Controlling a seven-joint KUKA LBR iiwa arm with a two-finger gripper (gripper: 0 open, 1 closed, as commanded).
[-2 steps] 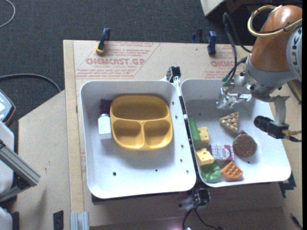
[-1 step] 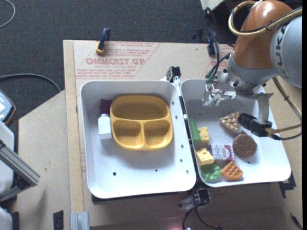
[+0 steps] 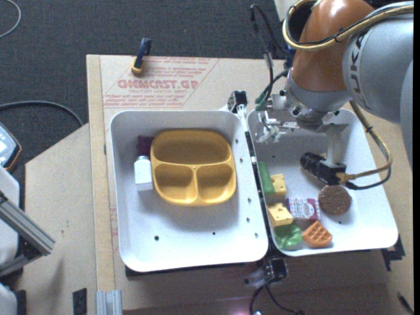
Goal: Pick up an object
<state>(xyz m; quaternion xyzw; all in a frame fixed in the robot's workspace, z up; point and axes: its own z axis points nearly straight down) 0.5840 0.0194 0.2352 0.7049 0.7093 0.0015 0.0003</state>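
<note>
Hovering over the right bin's (image 3: 367, 231) far end, the hand (image 3: 272, 126), whose state I cannot tell, has the toy foods, cheese wedge (image 3: 278, 184) first, lying toward the bin's near edge.

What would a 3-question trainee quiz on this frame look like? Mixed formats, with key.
1. True or false: the yellow divided tray lies in the right bin.
2. Which sits nearest the waffle? A) white bottle B) brown round cookie C) yellow divided tray
3. Fill in: the arm's orange band hangs over the ___ bin.

Key: 1 false, it lies in the left bin; 2 B; 3 right.
</note>
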